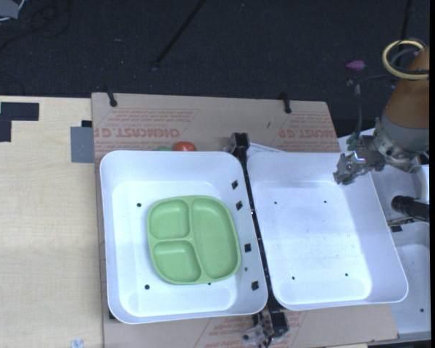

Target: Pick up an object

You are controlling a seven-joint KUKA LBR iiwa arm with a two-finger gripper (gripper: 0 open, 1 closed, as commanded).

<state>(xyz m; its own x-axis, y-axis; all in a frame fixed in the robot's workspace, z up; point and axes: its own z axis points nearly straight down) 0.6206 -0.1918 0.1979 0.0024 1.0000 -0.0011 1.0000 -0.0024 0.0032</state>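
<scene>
A green divided plate (pixel 194 239) is seen lying flat in the left bin (pixel 123 194). A red object (pixel 184 147) is half hidden behind that bin's far rim. The gripper (pixel 346 169) is held above the right bin's (pixel 326 230) far right corner, with nothing in it; its opening cannot be told.

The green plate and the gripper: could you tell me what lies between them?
In the camera view, the black clips joining the two bins and the right bin's bare white floor lie between the green plate and the gripper.

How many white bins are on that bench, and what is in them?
2. The left bin holds a green divided plate. The right bin sits beside it, with the gripper at its upper right corner.
</scene>
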